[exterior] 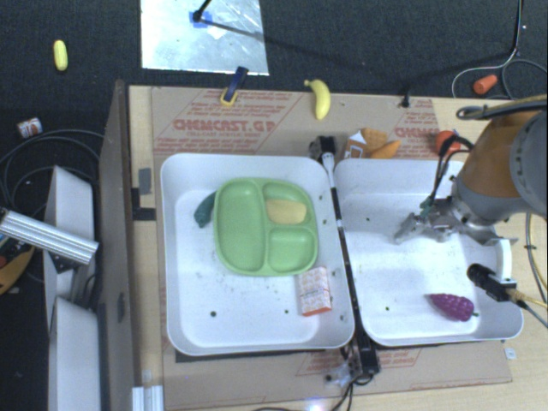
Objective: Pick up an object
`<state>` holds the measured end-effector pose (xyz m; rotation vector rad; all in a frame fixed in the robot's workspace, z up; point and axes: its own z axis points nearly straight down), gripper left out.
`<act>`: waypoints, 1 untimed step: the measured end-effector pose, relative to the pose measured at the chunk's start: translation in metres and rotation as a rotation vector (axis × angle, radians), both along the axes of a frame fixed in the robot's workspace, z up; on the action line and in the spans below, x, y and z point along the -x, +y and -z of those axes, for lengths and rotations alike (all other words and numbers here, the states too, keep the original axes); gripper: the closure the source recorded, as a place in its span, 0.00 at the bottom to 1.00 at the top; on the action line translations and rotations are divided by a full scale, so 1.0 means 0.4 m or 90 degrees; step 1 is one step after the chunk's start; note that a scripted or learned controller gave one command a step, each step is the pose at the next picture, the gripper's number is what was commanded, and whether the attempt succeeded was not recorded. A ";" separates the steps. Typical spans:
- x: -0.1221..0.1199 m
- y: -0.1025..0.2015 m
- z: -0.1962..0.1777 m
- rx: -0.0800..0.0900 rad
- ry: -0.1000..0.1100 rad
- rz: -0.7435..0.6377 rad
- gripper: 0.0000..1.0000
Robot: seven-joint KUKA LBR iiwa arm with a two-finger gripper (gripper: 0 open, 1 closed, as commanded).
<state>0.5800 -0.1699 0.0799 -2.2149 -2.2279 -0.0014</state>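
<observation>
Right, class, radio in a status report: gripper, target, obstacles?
Gripper low over right bin, holding nothing. Purple grapes lie apart, nearer the front. Nothing between them.

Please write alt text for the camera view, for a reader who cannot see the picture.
The grey two-finger gripper hangs low over the right shallow white bin, apart from the purple plastic grape bunch lying near that bin's front corner. The left shallow white bin holds a green divided plate with a yellow piece on it.
</observation>
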 end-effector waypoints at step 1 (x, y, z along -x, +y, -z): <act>0.000 -0.005 -0.011 0.001 -0.001 0.002 0.00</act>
